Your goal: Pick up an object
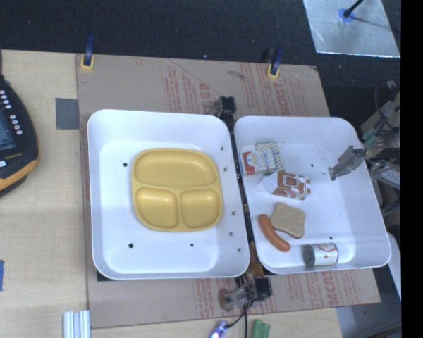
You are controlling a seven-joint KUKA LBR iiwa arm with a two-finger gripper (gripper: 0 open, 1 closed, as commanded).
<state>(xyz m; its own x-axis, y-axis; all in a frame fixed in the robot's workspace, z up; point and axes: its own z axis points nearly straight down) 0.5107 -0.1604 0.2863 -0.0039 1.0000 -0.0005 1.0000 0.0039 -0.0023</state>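
While the gripper hovers at the right bin's right side, fingers parted and holding nothing, targets sit toward that bin's left: toast, hot dog, can. Best bet imo: center over the toast, descend straight.

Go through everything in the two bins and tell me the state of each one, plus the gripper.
Yellow tray: flat, right way up, in the left bin.
Carton: lying flat.
Packet: lying flat.
Bread: flat.
Sausage: lying beside bread.
Can: on its side.
Gripper: over right bin, holding nothing.
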